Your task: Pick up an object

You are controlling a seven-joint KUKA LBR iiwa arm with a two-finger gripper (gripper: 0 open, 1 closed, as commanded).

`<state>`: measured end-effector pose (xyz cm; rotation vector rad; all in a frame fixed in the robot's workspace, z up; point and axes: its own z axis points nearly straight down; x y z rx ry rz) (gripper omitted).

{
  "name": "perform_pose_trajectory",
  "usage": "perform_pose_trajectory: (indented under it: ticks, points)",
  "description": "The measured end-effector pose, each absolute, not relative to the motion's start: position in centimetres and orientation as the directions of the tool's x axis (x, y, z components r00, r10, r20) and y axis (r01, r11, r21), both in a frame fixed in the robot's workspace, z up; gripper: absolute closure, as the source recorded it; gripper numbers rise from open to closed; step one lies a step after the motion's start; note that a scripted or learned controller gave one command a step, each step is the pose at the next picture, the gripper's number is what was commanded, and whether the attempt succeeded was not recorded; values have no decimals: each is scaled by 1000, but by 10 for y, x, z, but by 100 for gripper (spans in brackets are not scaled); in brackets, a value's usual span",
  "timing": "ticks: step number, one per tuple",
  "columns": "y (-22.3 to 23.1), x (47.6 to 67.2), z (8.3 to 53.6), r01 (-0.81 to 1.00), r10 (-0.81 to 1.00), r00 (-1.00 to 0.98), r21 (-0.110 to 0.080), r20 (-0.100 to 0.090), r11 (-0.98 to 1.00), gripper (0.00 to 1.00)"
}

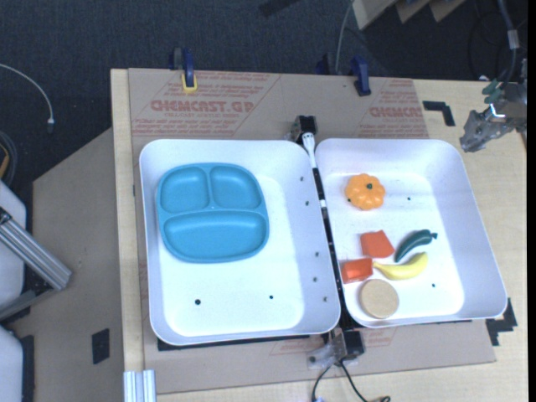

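Observation:
The right bin [452, 174] holds an orange pumpkin [365, 192] near its back left. Toward the front lie two red-orange blocks [377, 244] [357, 270], a yellow banana [403, 267], a dark green vegetable [414, 243] and a tan disc [378, 298]. My gripper [481, 129] hangs at the far right, above and just beyond the right bin's back right corner, well away from all the objects. Nothing shows between its fingers.
The left bin [276, 291] holds a blue three-compartment plate [213, 213]. Both bins rest on a brown cardboard sheet [251, 99] held by blue clamps [186, 64] at the back edge. Cables run along the seam between the bins.

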<state>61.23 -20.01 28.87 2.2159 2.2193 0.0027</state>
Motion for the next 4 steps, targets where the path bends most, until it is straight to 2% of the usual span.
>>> perform_pose_trajectory:
  ticks: [1, 3, 4]
  points:
    - [-144, 612, 286, 1000, 1000, -4, -2, 1, 4, 100]
    - [-34, 579, 262, 1000, 1000, -3, -3, 1, 3, 100]
    - [29, 574, 257, 1000, 1000, -6, -3, 2, 6, 100]
